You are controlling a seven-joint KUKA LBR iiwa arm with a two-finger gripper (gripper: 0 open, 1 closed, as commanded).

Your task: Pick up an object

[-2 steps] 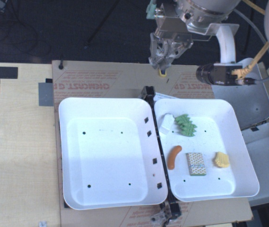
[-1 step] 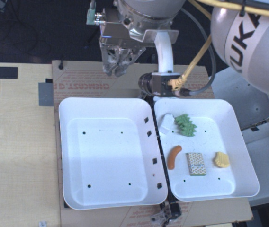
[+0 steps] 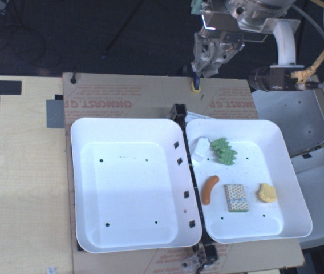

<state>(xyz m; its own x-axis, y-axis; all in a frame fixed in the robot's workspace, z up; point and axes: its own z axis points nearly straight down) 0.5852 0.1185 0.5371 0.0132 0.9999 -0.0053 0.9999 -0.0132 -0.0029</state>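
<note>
The grey metal hand [image 3: 206, 68] hangs high over the far edge of the table [image 3: 19, 170], beyond both shallow white plastic bins. The right bin [image 3: 287, 153] holds five things: a small white block [image 3: 199, 148] by its left wall, a green leafy plastic toy [image 3: 223, 151] just beside that, an orange sausage-shaped toy [image 3: 209, 189], a small green-and-white printed box [image 3: 237, 198] and a yellow lumpy toy [image 3: 267, 193]. The left bin [image 3: 82, 181] lies alongside, touching it.

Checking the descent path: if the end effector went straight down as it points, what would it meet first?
Probably the brown board behind the right bin, not the bin's objects; depth is unclear from this slanted view.
</note>
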